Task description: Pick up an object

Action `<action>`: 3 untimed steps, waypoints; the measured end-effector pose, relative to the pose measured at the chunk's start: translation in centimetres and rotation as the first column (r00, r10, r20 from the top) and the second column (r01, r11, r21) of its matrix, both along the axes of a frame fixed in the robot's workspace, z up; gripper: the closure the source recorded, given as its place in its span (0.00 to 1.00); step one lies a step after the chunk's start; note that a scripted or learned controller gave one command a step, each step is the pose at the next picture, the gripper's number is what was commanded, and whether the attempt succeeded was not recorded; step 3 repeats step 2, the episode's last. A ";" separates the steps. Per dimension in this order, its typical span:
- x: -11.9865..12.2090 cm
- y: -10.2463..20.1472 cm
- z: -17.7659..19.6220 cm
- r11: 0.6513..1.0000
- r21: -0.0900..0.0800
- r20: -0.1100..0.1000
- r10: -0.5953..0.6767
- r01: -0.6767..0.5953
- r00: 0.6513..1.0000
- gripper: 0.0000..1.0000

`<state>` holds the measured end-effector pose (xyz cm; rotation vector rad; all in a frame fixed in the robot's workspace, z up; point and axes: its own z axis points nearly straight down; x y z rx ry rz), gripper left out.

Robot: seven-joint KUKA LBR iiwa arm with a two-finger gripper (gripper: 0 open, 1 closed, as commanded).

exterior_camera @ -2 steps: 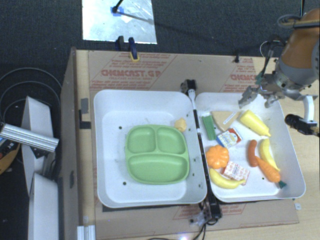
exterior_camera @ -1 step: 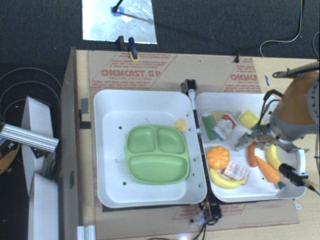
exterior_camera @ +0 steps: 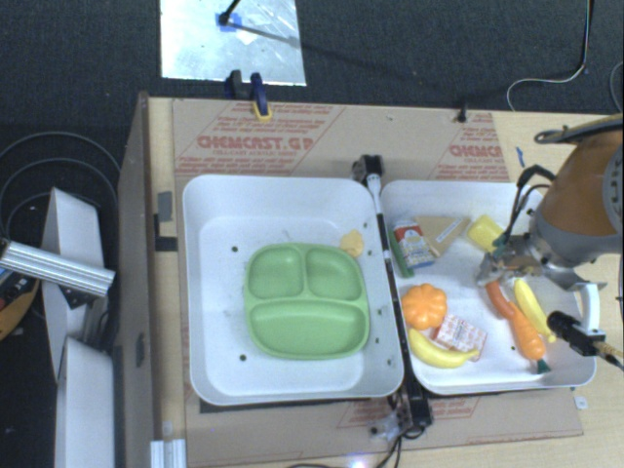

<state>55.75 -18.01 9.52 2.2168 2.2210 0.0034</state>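
two shallow white plastic bins sit side by side on a cardboard sheet. the left bin [exterior_camera: 210, 261] holds one glossy green divided plate [exterior_camera: 307, 298] with three compartments, and one small pale yellow lump [exterior_camera: 352, 243] just off the plate's one o'clock corner.

the right bin [exterior_camera: 468, 378] holds the toy food: one round ribbed orange pumpkin [exterior_camera: 424, 305], one curved yellow banana [exterior_camera: 439, 351] at its five o'clock, one small red-and-white wrapped packet [exterior_camera: 459, 334] resting against the banana, one printed carton [exterior_camera: 412, 246] lying flat at the pumpkin's twelve o'clock, one tan wedge [exterior_camera: 444, 232] beside it, one yellow block [exterior_camera: 485, 232], one long tapered orange carrot [exterior_camera: 517, 322] and one slim yellow piece [exterior_camera: 532, 305] alongside it.

the grey and orange arm comes in from three o'clock, and its gripper [exterior_camera: 503, 262] hangs low over the right bin. the carrot's upper end lies just at the gripper's six o'clock, the yellow block at its eleven o'clock. from here i cannot tell how the gripper is set or whether it has anything.
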 end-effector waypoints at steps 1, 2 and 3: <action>-3.6 3.0 7.3 1.000 0.001 0.001 0.003 -0.003 1.000 1.00; -2.0 9.7 12.4 1.000 0.003 0.004 0.010 -0.010 1.000 1.00; -2.0 9.7 12.4 1.000 0.003 0.004 0.010 -0.010 1.000 1.00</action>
